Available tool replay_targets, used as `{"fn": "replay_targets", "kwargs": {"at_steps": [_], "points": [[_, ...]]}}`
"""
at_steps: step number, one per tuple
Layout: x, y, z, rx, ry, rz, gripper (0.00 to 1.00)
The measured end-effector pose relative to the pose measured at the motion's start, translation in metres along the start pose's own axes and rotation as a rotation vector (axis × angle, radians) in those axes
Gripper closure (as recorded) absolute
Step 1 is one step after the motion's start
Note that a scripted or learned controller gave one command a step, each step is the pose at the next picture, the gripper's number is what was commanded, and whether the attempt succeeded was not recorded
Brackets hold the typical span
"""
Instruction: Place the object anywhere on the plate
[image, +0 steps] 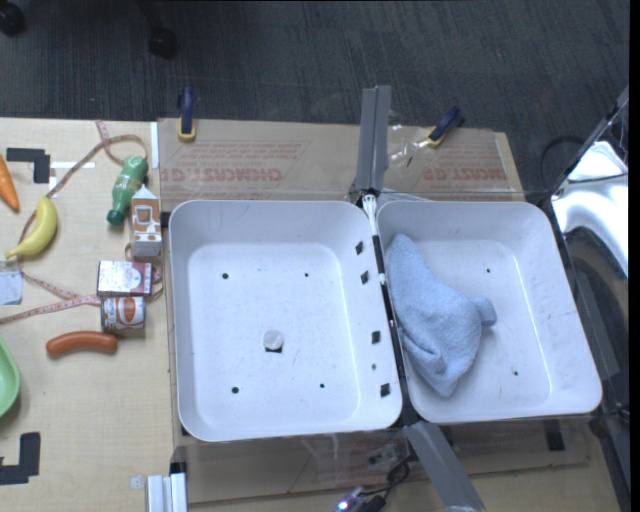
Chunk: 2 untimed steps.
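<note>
**Two bins, a crumpled cloth and a small disc**

The crumpled pale blue towel cloth (435, 320) lay in the right-hand shallow white plastic bin (540, 225). It filled that bin's 9 o'clock side, just beside the wall next to the left-hand shallow white plastic bin (200, 230).

A small round grey-white disc (273, 341) sat alone on the left bin's floor, a little toward 6 o'clock from its middle and well apart from the cloth.

A glossy pale grey part of the arm (592, 195) showed at the view's 3 o'clock edge, outside the right bin. Whether the claw was released or clenched could not be told.

On the wooden bench at 9 o'clock lay a yellow banana (35, 228), a green plastic bottle (127, 185), a red sausage (82, 344) and a small tin can (124, 313). The curved rim of a green dish (5, 380) showed at the far edge.
</note>
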<state>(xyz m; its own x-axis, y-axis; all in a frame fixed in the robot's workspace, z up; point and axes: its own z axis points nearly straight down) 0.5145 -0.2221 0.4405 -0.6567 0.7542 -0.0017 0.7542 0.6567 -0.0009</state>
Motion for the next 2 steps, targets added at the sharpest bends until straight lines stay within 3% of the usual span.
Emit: {"fn": "replay_targets", "kwargs": {"at_steps": [2], "points": [[-0.0029, 0.004, 0.0, 0.001, 0.002, 0.046, 1.0]]}}
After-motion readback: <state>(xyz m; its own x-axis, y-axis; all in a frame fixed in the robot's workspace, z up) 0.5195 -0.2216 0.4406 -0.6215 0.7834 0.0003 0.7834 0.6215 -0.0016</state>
